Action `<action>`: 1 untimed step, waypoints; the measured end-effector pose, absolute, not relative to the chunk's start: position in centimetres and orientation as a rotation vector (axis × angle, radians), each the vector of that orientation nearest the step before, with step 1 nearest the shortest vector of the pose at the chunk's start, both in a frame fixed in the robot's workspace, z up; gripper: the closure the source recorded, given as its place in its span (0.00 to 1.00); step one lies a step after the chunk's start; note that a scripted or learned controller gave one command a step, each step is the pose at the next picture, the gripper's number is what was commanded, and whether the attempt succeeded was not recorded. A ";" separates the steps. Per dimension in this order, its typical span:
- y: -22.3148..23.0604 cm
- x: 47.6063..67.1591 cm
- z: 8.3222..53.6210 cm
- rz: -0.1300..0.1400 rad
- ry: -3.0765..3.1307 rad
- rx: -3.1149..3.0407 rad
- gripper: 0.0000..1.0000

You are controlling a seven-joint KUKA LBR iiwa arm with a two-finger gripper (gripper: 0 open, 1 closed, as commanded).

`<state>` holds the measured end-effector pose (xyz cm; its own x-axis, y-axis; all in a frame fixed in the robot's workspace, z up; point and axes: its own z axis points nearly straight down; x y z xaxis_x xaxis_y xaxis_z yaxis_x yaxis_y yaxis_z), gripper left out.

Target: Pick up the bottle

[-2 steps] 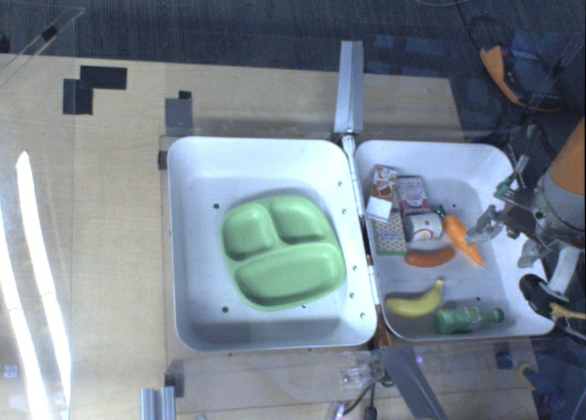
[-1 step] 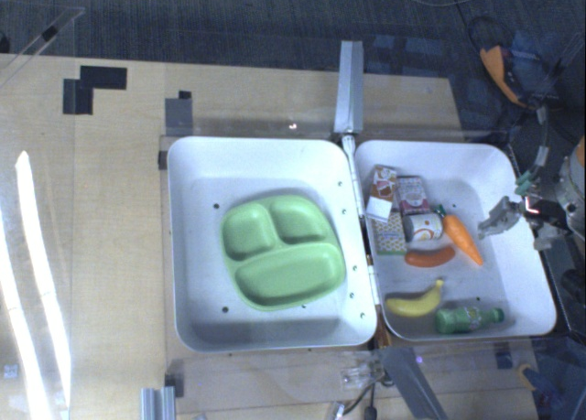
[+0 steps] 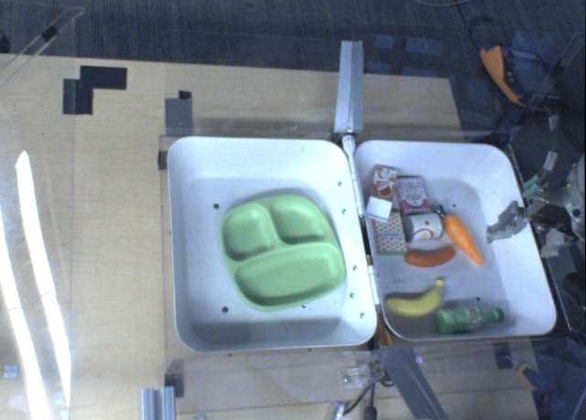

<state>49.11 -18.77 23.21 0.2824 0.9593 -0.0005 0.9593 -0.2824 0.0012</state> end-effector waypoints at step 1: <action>-17.1 48.9 25.8 0.002 1.812 2.562 0.00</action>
<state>48.89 -17.09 25.76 0.3334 0.9428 -0.0008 0.9428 -0.3333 0.0034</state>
